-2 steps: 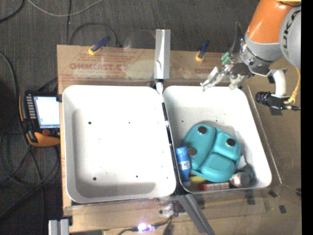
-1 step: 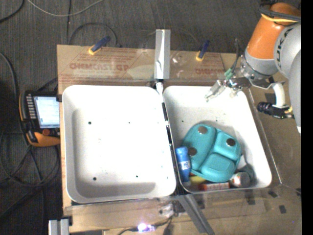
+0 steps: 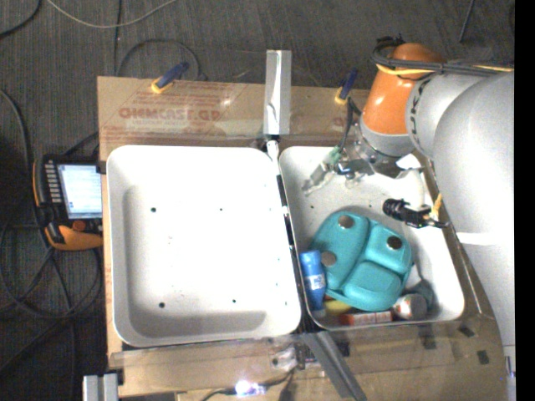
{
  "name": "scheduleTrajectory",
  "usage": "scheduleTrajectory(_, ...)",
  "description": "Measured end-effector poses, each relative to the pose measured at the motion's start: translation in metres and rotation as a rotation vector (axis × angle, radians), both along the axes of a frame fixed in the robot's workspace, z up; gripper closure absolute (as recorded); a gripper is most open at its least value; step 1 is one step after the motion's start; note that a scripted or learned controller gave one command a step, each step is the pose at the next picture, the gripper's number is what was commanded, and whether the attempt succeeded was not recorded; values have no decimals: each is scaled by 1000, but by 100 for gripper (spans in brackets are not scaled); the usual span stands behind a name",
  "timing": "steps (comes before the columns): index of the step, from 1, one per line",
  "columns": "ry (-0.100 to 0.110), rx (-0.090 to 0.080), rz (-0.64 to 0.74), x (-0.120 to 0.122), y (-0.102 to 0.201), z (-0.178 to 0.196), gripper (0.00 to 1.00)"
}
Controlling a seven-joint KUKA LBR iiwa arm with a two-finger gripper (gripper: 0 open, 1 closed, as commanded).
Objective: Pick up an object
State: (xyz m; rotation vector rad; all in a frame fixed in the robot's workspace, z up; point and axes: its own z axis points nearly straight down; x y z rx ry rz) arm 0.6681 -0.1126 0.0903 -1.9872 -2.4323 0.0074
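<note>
Glossy teal plastic container [image 3: 368, 259], matt white bins [image 3: 134, 215]

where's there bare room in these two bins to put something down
The left bin shows bare white floor from wall to wall. In the right bin, bare floor lies at the top, under the gripper. Its lower half is crowded: teal container, blue bottle, small items along the bottom wall.

I am seeing even, fairly bright light falling from above. The left bin [image 3: 201, 241] is glaring almost pure white, with a soft grey shadow lying along its lower inside wall. The arm [image 3: 476, 149] at the right of the frame is blowing out. The dark floor [image 3: 100, 23] across the top is looking grainy, and fine detail is reading soft throughout.
</note>
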Motion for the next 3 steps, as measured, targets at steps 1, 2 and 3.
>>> scheduleTrajectory(1,-20,0,140,-85,-5,-1,0)
scheduleTrajectory(2,-16,-1,74,-10,-17,-2,0)
scheduleTrajectory(3,1,-6,206,0,-13,-3,0)
